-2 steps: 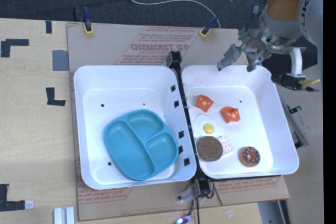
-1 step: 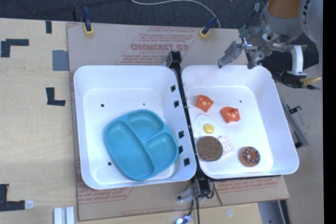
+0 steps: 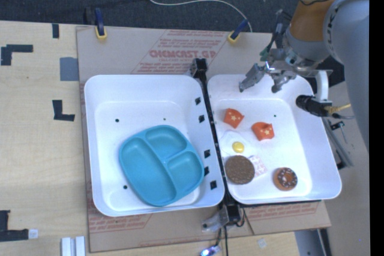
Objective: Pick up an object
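Several small objects lie in the right bin (image 3: pixel 312 147): two red-orange pieces, one (image 3: pixel 233 118) toward the bin's 11 o'clock and the other (image 3: pixel 263 130) just to its 4 o'clock near the bin's middle, a small yellow piece (image 3: pixel 238 146) below them, a round brown cookie-like disc (image 3: pixel 239 169) at the bin's 7 o'clock touching a pale speckled item (image 3: pixel 257 164) on its 3 o'clock side, and a chocolate doughnut (image 3: pixel 285 178) at the bin's 5 o'clock. The gripper (image 3: pixel 264 78) hangs over the bin's 12 o'clock rim with its two fingers spread apart and nothing between them, apart from every object. At the bench's 9 o'clock side, the left bin (image 3: pixel 99 93) holds a blue divided plate (image 3: pixel 160 163) lying tilted in its lower half. Both bins rest on a cardboard sheet (image 3: pixel 174 51) clamped at its far edge.
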You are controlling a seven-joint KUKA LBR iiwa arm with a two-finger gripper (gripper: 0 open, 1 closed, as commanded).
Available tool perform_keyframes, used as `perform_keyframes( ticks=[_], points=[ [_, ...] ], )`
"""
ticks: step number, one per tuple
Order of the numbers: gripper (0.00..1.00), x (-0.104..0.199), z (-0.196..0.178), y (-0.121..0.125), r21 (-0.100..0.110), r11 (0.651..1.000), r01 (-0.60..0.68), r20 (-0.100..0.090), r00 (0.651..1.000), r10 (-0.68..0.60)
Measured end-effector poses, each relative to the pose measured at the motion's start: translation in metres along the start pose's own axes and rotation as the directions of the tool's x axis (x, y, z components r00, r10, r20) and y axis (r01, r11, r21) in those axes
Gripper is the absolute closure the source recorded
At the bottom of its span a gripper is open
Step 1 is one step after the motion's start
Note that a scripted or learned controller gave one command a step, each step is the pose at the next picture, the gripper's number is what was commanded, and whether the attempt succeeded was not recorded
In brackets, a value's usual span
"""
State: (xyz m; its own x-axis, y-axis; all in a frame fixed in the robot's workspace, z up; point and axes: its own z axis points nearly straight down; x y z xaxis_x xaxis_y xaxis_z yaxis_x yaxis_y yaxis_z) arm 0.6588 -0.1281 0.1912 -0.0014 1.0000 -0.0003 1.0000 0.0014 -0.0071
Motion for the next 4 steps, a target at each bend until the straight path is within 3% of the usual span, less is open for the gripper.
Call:
perform_keyframes(
  ticks=[2, 3, 4],
  points=[
    [0.00, -0.008, 0.105, -0.001, -0.002, 1.000, 0.000, 0.000, 1.000, 0.000],
    [1.00, -0.008, 0.092, 0.000, -0.005, 1.000, 0.001, 0.001, 1.000, -0.001],
    [1.00, -0.012, 0.047, -0.003, -0.010, 1.000, 0.000, 0.000, 1.000, 0.000]
  ],
)
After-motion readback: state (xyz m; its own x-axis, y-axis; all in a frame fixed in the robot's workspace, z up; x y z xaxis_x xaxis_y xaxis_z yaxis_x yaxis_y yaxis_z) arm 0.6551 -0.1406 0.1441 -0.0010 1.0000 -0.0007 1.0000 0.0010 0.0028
